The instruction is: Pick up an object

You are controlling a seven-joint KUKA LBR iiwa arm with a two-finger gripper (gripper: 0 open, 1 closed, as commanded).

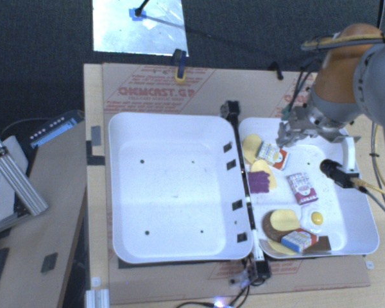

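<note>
The shallow white left bin [173, 185] offers wide free floor, but the toys all crowd the shallow white right bin [362, 220] beyond the black divider clips [242, 172]. Right of those clips, the pincer [283, 140] hovers just above the small white-and-orange printed packet [270, 153], grip state unclear. The packet overlaps a pale yellow round piece [251, 147], so a descent could snag both or slip off.

Grey rounded arm [372, 69] with an orange band, thin cables running along it.
</note>
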